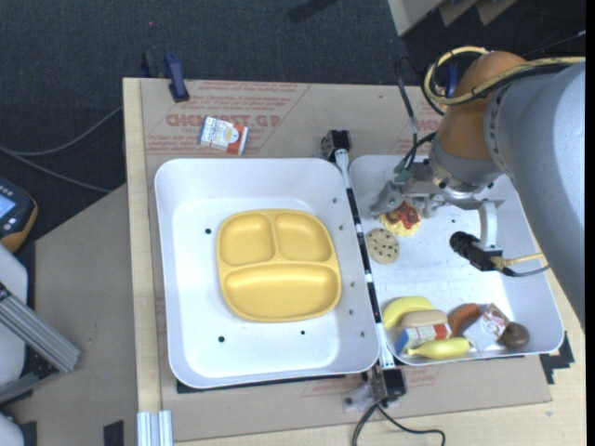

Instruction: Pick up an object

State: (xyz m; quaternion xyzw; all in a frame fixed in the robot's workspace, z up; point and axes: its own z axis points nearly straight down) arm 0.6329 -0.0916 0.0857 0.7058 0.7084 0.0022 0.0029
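Gripper (405, 214): low in the right bin (521, 277) near its upper left corner, directly over a small red-and-yellow toy (403, 219); grip state cannot be told. Cookie (382, 244): just beside, at 7 o'clock from the gripper. Food toys, including 2 bananas (405, 310): piled at 5 o'clock along the near wall. Left bin (186, 203): 1 yellow 3-compartment plate (277, 266).

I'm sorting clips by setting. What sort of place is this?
Probably a robotics lab: two white bins on a cardboard-topped bench, toy food piled for picking, the grey arm reaching in, dark carpet.
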